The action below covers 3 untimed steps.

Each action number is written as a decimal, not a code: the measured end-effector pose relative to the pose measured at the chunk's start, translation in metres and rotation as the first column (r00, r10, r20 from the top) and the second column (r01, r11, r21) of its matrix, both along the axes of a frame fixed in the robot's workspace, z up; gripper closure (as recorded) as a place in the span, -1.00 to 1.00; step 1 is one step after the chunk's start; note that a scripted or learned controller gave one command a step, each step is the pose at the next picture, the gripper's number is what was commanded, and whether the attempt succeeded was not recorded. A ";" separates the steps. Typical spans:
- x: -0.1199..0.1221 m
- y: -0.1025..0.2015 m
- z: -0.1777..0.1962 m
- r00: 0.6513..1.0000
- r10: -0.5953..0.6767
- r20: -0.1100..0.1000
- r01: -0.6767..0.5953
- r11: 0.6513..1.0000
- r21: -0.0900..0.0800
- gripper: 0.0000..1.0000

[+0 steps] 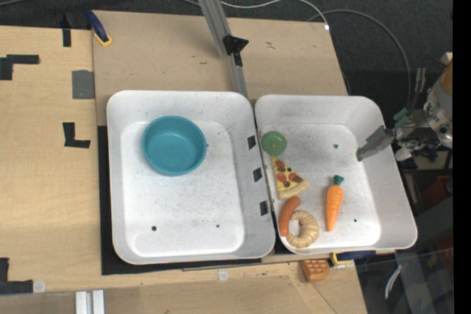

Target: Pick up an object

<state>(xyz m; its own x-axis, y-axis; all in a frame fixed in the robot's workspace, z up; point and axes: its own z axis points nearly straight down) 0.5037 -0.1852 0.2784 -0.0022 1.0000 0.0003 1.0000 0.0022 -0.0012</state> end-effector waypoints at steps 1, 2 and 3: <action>0.000 0.000 0.000 1.000 0.000 0.000 0.000 1.000 0.000 -1.00; -0.005 0.009 -0.058 1.000 -0.001 -0.006 0.001 1.000 0.002 -1.00; -0.013 0.013 -0.104 1.000 -0.001 -0.005 0.001 1.000 0.001 -1.00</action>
<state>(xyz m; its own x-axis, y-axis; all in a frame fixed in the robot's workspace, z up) 0.4908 -0.1726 0.1742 -0.0009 1.0000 0.0016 1.0000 0.0009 -0.0065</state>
